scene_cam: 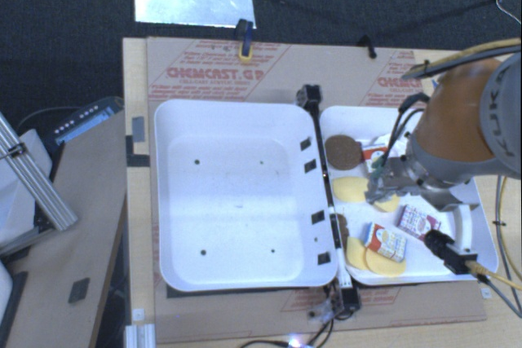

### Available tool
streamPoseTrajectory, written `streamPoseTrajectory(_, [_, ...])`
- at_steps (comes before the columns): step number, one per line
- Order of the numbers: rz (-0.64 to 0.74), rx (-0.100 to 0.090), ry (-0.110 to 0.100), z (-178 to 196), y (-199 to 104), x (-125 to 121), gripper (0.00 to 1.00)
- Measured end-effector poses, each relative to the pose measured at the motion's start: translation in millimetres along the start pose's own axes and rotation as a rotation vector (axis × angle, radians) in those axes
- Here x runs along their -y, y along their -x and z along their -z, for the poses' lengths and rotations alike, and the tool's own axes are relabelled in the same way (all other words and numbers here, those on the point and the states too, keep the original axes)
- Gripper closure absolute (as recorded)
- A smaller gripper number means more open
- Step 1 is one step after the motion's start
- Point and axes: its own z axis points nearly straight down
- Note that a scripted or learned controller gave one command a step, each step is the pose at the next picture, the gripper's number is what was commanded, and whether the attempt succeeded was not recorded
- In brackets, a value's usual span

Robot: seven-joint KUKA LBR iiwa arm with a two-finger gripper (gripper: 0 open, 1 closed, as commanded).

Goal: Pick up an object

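1. Camera view: the arm [469, 122] comes in from 3 o'clock and covers the far right of the right bin [487, 236].
2. Its gripper [382, 190] hangs low over that bin's middle; I cannot tell how it is set.
3. A red-and-white item at 12 o'clock of the gripper is half hidden by cables.
4. Brown disc [342, 151] at 10 o'clock, round and flat.
5. Yellow slice [351, 190] just at 9 o'clock.
6. Two small printed boxes, one [418, 221] at 4 o'clock, one [386, 242] at 6 o'clock on yellow pieces [377, 261].
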Motion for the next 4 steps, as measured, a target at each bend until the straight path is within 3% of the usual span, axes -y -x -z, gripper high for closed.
streamPoseTrajectory(1, [0.006,-0.003,0.002,54,-85,-71,1.0])
streamPoseTrajectory(2, [0.004,-0.008,0.009,251,-150,13,1.0])
streamPoseTrajectory(3, [-0.001,-0.001,-0.009,234,-181,13,1.0])
streamPoseTrajectory(4, [-0.001,-0.001,-0.009,230,-208,13,1.0])
